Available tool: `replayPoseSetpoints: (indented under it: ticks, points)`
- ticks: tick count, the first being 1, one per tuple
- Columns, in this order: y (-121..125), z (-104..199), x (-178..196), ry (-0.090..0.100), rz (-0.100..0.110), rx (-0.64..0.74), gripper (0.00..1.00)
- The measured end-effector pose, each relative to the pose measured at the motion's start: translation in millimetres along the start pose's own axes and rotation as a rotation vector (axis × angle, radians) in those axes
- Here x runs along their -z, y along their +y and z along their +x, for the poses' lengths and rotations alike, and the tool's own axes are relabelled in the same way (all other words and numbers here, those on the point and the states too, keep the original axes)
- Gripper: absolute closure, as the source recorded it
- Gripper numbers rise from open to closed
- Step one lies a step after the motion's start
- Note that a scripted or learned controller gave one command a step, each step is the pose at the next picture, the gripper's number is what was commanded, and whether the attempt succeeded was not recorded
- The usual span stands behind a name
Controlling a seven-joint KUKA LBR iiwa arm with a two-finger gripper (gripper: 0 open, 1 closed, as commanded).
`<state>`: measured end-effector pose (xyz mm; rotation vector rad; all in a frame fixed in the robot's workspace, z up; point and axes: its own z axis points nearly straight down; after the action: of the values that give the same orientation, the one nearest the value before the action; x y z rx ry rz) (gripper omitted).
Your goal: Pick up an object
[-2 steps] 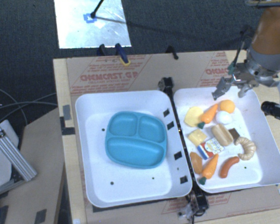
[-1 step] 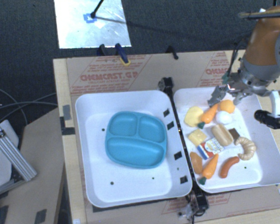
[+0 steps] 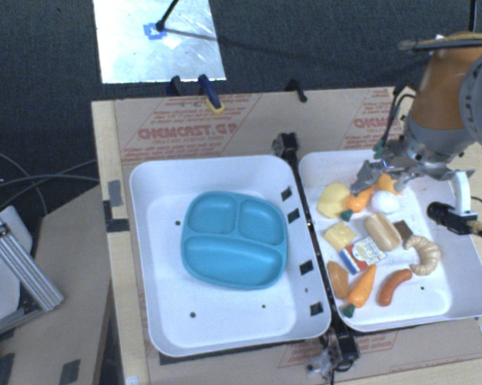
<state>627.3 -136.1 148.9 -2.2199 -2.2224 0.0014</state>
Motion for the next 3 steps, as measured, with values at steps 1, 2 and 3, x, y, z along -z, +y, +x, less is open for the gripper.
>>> replayPoseSetpoints:
  ticks: [1,2,3]
  points:
    - [1.2,3.8,-30.2,-0.006,-0.028,0.001,0.00]
    - [-3.7,4.6,-45.9,0.000,-0.004,-0.001,0.00]
    - [-2.3,3.9,-34.4,-0.001,-0.007,-0.001,1.00]
